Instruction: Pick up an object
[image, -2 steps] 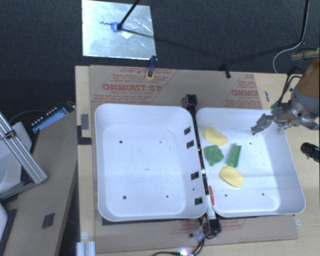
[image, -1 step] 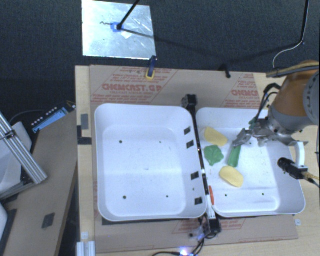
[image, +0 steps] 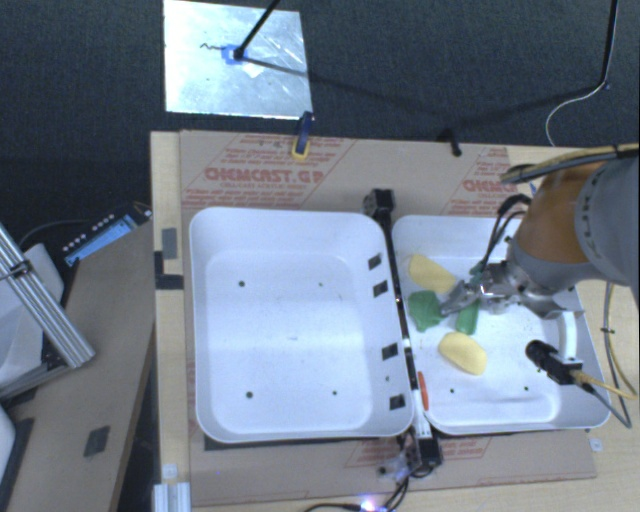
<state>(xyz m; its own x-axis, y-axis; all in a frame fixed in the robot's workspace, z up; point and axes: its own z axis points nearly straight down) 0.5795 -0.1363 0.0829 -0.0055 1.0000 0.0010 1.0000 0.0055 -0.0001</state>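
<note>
1. Two shallow white bins sit side by side on a brown cardboard sheet (image: 260, 170) with red print, which lies on the tabletop (image: 110, 330).
2. The left bin (image: 290, 335) shows a plain white floor with a few small dark dots.
3. The right bin (image: 500, 400) holds four small things, all in its left half.
4. A pale yellow piece (image: 432, 272) lies farthest back, near the bin's left wall.
5. A larger green piece (image: 422, 310) lies just on the near side of it, close to the same wall.
6. A smaller green piece (image: 467, 321) lies just right of the larger one.
7. A rounded yellow piece (image: 463, 352) lies nearest of the four, just on the near side of the smaller green piece and apart from the bin walls.
8. The arm (image: 555, 225), grey with an orange band, reaches in from the right and bends down over the right bin.
9. The pincer (image: 462, 297) is low inside the right bin, between the pale yellow piece and the two green pieces, right at the far edge of the smaller green piece.
10. Whether the pincer is open or closed cannot be told, nor whether it touches either green piece.
11. Black clips (image: 380, 290) run along the seam between the two bins.
12. Beyond the cardboard, a silvery sheet (image: 235, 60) lies on the dark floor, and a yellow and blue clip (image: 300, 145) sits at the cardboard's far edge.
</note>
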